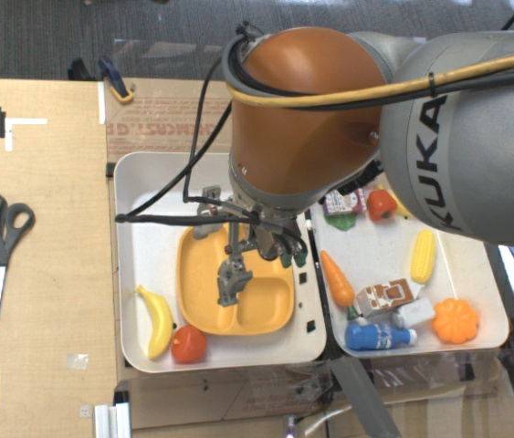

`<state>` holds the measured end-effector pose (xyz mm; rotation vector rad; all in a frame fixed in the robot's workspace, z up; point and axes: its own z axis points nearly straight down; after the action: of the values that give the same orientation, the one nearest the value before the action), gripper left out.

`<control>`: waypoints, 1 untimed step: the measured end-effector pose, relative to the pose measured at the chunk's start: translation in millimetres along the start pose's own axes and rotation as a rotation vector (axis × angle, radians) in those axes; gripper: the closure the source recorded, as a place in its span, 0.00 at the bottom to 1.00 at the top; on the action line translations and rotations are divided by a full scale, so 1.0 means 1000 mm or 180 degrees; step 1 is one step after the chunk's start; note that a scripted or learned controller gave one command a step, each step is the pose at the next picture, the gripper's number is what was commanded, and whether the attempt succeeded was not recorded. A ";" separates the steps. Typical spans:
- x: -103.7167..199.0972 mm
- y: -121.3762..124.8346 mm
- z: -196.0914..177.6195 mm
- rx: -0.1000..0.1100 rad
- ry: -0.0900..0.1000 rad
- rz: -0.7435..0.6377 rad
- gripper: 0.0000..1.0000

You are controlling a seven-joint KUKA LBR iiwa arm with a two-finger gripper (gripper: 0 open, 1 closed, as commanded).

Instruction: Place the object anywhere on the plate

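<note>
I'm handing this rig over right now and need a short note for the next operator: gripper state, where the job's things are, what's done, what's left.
Gripper: hanging over the yellow plate in the left bin; too blurred to tell whether it holds anything.
Beside the plate in that bin: banana, tomato.
Right bin: carrot, corn, small pumpkin, blue bottle and other items.
Done: no object visibly lying on the plate.
Left: confirm the grasp, place the object on the plate.

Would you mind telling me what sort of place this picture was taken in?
Probably a robotics lab bench: a KUKA arm reaches over two white bins of toy food, such as a banana and a corn cob, with scissors nearby.
</note>
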<state>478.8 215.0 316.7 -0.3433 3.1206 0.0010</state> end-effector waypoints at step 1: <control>0.000 0.000 0.000 0.0000 0.0000 0.0000 0.00</control>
<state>478.9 215.0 316.7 -0.3432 3.1206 0.0010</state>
